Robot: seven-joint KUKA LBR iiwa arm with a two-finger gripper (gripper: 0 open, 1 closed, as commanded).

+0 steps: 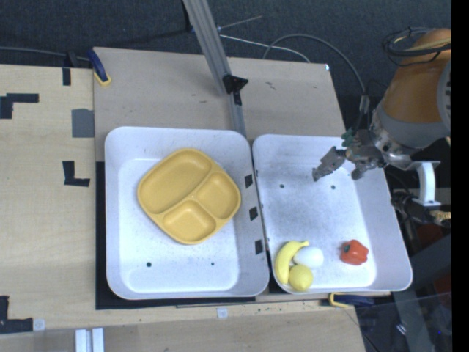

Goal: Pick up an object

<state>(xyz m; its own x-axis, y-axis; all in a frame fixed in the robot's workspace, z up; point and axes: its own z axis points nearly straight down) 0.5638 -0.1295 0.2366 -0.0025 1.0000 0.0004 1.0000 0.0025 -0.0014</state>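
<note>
Banana (287,254), egg (310,257), lemon (300,276) touching; pepper (354,252) apart.

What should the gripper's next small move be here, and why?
Probably travel toward the near end of the right bin: the gripper hangs over bare floor at the far end, while the red pepper, banana and white egg lie there.

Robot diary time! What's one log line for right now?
gripper: open, above right bin, holding nothing | banana, egg, lemon, red pepper: untouched | yellow tray: left bin
</note>
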